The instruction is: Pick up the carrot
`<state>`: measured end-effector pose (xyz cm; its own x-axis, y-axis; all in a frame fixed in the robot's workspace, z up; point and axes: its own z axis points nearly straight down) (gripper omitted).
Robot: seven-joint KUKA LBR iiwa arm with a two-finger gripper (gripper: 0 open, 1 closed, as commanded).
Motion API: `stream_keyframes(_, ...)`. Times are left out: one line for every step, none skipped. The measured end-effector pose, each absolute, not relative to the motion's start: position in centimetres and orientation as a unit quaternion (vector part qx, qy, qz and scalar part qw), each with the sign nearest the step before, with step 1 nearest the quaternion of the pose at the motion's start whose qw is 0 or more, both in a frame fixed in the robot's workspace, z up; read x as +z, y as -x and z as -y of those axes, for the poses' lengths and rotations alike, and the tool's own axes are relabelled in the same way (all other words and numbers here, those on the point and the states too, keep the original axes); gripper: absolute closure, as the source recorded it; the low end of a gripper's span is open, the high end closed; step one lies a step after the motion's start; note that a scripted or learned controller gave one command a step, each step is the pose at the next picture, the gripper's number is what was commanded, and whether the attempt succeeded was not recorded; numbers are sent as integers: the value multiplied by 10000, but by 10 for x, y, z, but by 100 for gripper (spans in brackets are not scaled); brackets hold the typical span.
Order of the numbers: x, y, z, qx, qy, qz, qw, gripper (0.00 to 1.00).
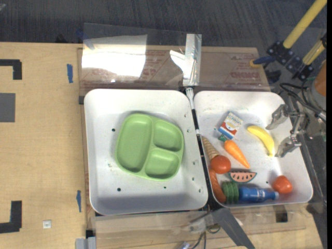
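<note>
The carrot (236,152), orange with a pointed end, lies at a slant in the middle of the right bin (306,191). It rests between a yellow banana (262,138) and a red tomato (221,164). My gripper (280,133) hangs at the bin's right side, just right of the banana and well apart from the carrot. Its two fingers are spread open with nothing between them.
Around the carrot lie a small milk carton (230,125), an ice cream cone (210,148), a watermelon slice (242,176), a blue bottle (257,194) and a second red fruit (281,184). The left bin (98,113) holds a green divided plate (149,146).
</note>
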<state>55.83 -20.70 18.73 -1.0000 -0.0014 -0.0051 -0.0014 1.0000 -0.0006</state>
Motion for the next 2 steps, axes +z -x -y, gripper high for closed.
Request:
stream_keyframes(95, -516, 162, -10, -38, -10000, 46, 0)
stream_keyframes(91, -518, 102, 1, -1320, -9912, 79, 0)
